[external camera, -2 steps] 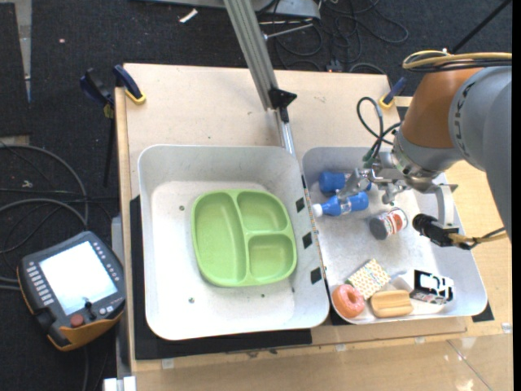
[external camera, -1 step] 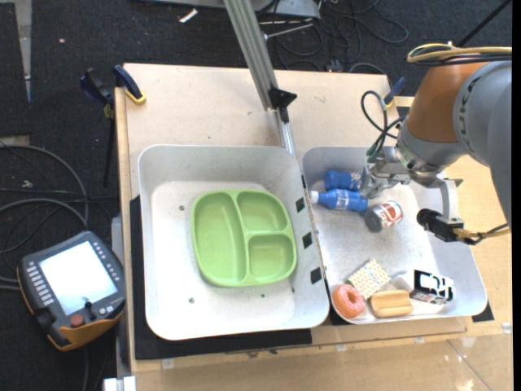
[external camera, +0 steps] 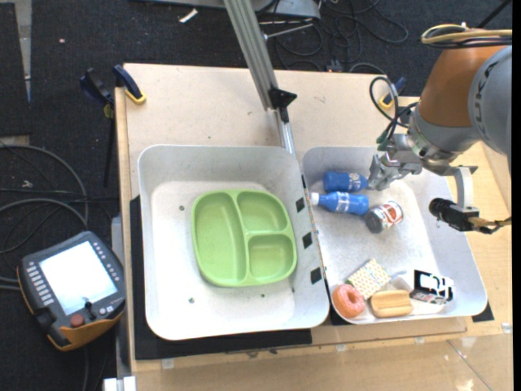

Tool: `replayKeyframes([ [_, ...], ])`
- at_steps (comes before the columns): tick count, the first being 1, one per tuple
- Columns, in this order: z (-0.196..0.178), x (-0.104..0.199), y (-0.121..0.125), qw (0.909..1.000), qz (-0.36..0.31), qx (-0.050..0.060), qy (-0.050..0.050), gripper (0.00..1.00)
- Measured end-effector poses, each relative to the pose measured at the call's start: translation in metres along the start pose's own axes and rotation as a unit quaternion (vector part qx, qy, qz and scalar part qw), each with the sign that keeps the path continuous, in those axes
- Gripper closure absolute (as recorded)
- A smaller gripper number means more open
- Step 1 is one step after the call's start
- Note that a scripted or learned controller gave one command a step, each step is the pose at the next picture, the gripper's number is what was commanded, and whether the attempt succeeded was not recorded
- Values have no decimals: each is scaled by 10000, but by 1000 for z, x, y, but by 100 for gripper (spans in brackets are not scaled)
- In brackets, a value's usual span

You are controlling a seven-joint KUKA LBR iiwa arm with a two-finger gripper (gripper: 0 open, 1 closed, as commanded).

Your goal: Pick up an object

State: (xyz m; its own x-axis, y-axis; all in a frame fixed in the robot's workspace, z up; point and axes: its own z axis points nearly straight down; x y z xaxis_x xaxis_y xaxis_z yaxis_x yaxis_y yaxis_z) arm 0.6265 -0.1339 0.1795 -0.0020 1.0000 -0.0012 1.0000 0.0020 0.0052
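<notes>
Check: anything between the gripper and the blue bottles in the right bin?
Nothing visible. The gripper hangs just right of the upper blue bottle, with the lower bottle and can beside it.

Single fixed camera above bench (external camera: 203, 96), angled down, both bins (external camera: 163, 300) in frame

Two white bins (external camera: 159, 218) sit side by side. One green divided plate (external camera: 244, 237). Two blue bottles (external camera: 343, 181), one small can (external camera: 384, 216), one doughnut (external camera: 350, 300), one bread roll (external camera: 391, 303), one patterned sponge (external camera: 369, 277), one black-and-white box (external camera: 431, 284).
</notes>
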Motion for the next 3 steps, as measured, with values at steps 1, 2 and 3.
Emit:
replayKeyframes([
  [1,-46,0,2,10000,-2,-7,-1,100],
  [2,-40,47,1,10000,-28,30,13,100],
  [3,-37,110,-3,10000,-36,34,19,100],
])
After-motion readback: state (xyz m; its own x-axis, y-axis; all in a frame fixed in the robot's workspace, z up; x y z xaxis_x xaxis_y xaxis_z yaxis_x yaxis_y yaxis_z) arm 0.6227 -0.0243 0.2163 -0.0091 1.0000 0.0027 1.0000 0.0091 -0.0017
